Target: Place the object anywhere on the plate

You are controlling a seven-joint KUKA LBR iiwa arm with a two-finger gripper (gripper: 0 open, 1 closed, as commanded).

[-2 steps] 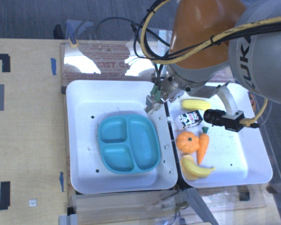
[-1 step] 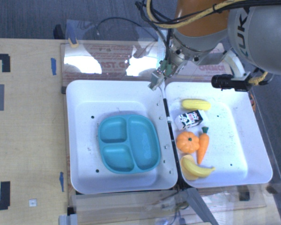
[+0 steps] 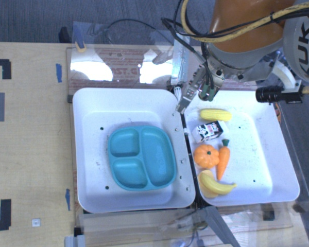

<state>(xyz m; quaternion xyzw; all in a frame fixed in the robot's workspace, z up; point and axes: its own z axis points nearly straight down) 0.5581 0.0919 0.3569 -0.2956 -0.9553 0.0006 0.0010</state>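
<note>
I can't tell the jaws' state — gripper point(image 3: 195, 94) hangs just beyond the banana point(image 3: 215, 115), at the bins' divider; plate point(image 3: 142, 157) sits left.

Single fixed cam, mounted above bench, looking down at a slant. Both white bins point(image 3: 92, 138) fully in frame; arm point(image 3: 252, 19) enters from upper right, nearest lens.

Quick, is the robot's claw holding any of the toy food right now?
Gripper: nothing between its fingers; open or shut cannot be told.
</note>
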